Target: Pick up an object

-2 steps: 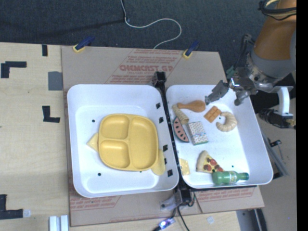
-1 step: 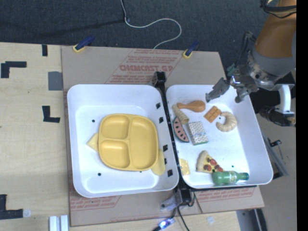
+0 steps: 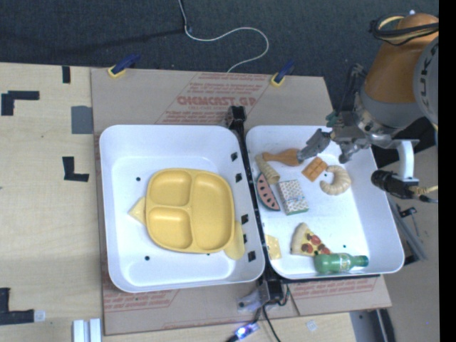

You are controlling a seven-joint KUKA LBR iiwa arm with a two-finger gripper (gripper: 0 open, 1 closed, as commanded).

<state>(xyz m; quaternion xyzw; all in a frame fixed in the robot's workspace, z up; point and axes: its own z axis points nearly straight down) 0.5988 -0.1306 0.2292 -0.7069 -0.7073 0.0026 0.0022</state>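
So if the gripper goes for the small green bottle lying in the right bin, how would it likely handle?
The small green bottle lies on its side near the right white bin's front wall, so a nudge would probably roll it. Its rounded, glossy-looking body may slip between closing fingers. It looks like a toy, likely light. The pizza slice toy right beside it could get bumped.

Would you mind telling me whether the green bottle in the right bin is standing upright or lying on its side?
Lying on its side. The green bottle stretches lengthwise along the right bin's near wall, cap pointing right, beside the pizza slice.
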